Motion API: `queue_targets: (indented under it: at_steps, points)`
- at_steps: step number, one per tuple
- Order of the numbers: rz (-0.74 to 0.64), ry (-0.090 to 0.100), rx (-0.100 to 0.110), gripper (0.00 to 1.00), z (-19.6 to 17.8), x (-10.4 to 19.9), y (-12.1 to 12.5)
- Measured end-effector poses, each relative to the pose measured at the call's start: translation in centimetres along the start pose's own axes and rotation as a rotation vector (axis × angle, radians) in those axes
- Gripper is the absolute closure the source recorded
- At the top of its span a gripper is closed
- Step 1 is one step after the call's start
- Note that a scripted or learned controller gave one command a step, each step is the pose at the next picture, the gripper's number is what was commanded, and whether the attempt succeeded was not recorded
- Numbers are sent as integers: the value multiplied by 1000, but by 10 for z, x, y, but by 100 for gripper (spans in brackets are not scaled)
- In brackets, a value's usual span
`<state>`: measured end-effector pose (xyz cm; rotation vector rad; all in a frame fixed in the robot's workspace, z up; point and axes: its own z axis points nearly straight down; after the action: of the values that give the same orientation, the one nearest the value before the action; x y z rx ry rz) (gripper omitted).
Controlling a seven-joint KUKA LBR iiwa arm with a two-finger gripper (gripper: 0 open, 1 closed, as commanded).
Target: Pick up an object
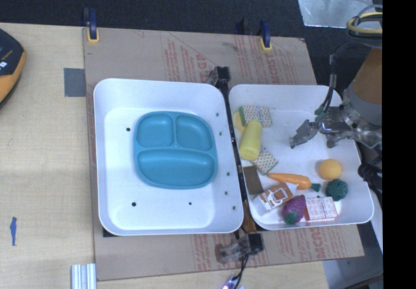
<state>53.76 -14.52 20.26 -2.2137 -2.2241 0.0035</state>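
Note:
The right bin (296, 96) holds several small items: a yellow bottle (250, 140), a carrot (289, 178), an orange ball (329, 168), a dark green lump (336, 188), a purple piece (294, 208), a pink and white box (322, 208) and a small carton (274, 197). My gripper (318, 137) hangs over the right middle of this bin, above bare floor, up and left of the orange ball. Its fingers (301, 134) are spread open with nothing between them.
The left bin (110, 151) holds a blue divided plate (175, 149). Patterned squares (257, 114) and a brown block (252, 179) lie along the right bin's left side. The arm's grey body (364, 102) covers the bin's right rim. A yellow and black device (8, 67) sits far left.

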Motion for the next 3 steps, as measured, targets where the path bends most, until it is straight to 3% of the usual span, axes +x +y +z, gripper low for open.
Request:
queue_targets:
  at_steps: [1, 2, 3]
  points:
    - [5, -4, -3, 0, 22, -71, 11]
    - [1, 1, 3, 0, -1, -63, -35]
    - [-2, 1, 5, 0, 117, -66, -17]
